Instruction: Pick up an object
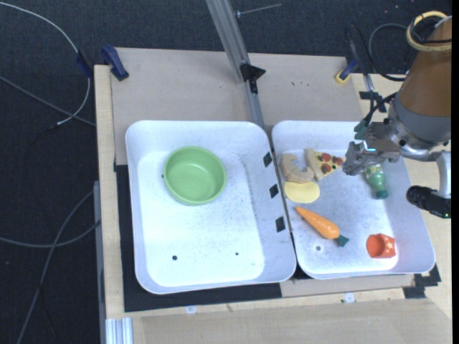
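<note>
My gripper (pixel 361 162) hangs over the back half of the right bin (pixel 419 256), reaching in from the right. A green bottle-like toy (pixel 377 183) lies just below and right of it, partly covered by the gripper body. A pizza slice toy (pixel 322 163) rests immediately to its left. Further left are a beige piece (pixel 292 165) and a yellow piece (pixel 302 191). An orange carrot (pixel 318 222) lies mid-bin, and a red toy (pixel 381 246) sits near the front right corner.
The left bin (pixel 147 264) holds a green bowl (pixel 193 175) at its back left. A grey metal pole (pixel 228 27) slants down to the gap between the bins. Blue clamps (pixel 113 61) sit at the bench's back corners.
</note>
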Controlling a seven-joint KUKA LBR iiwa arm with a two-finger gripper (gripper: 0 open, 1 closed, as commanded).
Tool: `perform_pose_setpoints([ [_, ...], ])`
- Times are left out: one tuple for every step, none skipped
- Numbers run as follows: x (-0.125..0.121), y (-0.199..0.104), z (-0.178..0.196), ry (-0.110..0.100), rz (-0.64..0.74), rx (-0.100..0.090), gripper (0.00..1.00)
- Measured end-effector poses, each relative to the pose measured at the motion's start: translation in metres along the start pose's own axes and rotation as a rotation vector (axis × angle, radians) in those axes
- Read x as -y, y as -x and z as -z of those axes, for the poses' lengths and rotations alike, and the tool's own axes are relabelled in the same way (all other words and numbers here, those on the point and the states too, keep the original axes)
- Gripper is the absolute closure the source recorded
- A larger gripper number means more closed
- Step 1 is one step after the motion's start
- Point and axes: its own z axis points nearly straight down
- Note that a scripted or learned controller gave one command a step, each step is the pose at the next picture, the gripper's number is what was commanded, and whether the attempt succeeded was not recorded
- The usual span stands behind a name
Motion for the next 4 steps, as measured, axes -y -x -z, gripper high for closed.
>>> perform_pose_setpoints([
  [-0.001,-0.001,0.013,-0.006,0.000,0.001,1.00],
  [-0.009,-0.051,-0.003,-0.020,0.004,-0.004,1.00],
  [-0.020,-0.114,-0.002,-0.011,0.006,-0.002,1.00],
  [-0.018,-0.174,-0.001,-0.011,0.005,-0.002,1.00],
])
